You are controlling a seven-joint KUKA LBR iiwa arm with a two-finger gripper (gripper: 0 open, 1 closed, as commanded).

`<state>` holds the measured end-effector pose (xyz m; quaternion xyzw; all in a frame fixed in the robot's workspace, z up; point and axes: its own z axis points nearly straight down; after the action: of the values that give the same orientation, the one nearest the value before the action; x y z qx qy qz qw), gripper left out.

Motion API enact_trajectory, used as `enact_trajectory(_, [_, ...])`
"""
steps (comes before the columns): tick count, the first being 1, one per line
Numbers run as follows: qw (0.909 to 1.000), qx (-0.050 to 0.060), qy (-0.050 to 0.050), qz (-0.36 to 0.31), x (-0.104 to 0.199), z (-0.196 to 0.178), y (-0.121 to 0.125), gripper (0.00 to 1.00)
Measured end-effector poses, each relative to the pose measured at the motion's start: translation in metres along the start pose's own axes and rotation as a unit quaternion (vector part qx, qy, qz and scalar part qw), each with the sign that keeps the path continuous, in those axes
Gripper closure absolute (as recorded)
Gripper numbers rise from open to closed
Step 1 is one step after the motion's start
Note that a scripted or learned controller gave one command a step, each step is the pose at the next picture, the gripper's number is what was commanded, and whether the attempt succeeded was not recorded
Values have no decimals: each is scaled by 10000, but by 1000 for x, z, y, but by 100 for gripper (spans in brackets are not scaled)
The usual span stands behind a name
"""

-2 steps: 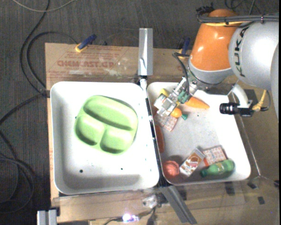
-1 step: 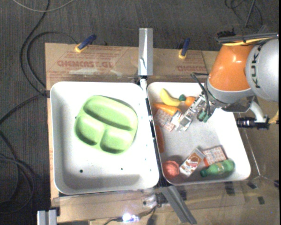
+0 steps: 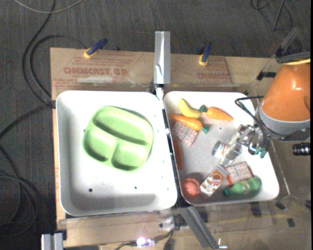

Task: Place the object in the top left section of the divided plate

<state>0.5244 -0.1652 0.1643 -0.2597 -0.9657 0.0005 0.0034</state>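
The green divided plate (image 3: 118, 138) lies in the left bin (image 3: 73, 191), with one long section at its far side and two smaller ones nearer; nothing rests on it. My gripper (image 3: 233, 149) hangs low over the middle of the right bin (image 3: 274, 191), beside a small grey can (image 3: 219, 149). Whether it touches the can is unclear. Around it lie toy foods: a yellow banana (image 3: 185, 108), an orange carrot (image 3: 217, 113), a second orange piece (image 3: 187, 122) and a checkered box (image 3: 187, 135).
Near the right bin's front lie a red-and-white carton (image 3: 213, 182), a checkered red box (image 3: 239, 171), a green bottle (image 3: 243, 187) and a red ball (image 3: 190, 186). The arm's orange band (image 3: 287, 95) looms over the bin's right rim. A metal post (image 3: 161, 61) stands behind the bins.
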Motion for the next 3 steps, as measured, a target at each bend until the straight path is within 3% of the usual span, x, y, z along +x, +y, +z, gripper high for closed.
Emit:
enact_trajectory(1, [9983,-16,3,578,36,-56,-18,100])
enact_trajectory(2, [9990,-11,4,442,47,-63,39,100])
enact_trajectory(3, [9939,-3,-5,-1106,93,-73,106,100])
